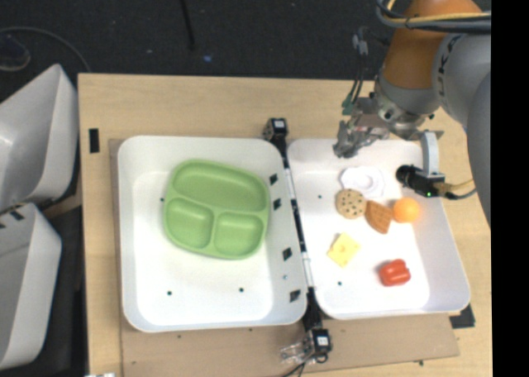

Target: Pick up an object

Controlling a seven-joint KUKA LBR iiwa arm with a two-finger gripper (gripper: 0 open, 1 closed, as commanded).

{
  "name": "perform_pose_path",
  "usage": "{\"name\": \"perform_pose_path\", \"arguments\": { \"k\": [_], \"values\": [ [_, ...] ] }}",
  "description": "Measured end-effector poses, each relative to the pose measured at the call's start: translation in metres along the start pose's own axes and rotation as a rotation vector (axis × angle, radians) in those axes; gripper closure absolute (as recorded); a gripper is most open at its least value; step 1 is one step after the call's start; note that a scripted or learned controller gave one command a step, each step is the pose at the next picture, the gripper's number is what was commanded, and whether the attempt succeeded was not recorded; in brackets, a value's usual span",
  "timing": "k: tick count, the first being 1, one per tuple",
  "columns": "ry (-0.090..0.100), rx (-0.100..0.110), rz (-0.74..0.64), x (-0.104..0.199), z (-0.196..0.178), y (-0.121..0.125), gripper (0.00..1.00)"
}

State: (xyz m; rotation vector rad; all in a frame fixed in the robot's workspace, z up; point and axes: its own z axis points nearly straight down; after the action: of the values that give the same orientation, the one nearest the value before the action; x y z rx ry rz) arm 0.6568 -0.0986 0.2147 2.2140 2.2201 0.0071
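Note:
The right bin holds a white round lid-like piece, a speckled cookie, a brown wedge, an orange ball, a yellow cheese block and a red pepper. My gripper hangs over the bin's far left corner, above and just behind the white piece. Nothing shows between its tips.
The left bin carries a green three-section plate. A row of black clips runs along the divider between the bins. The wooden bench extends behind both bins.

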Motion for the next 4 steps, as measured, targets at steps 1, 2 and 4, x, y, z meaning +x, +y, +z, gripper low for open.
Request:
{"name": "perform_pose_path", "arguments": {
  "k": [1,2,4],
  "values": [
    [0.0,-0.001,0.0,0.003,-0.063,-0.003,1.0],
    [-0.001,0.005,0.0,0.002,-0.061,-0.003,1.0],
    [0.003,0.007,-0.004,0.107,-0.056,-0.038,1.0]
  ]
}}
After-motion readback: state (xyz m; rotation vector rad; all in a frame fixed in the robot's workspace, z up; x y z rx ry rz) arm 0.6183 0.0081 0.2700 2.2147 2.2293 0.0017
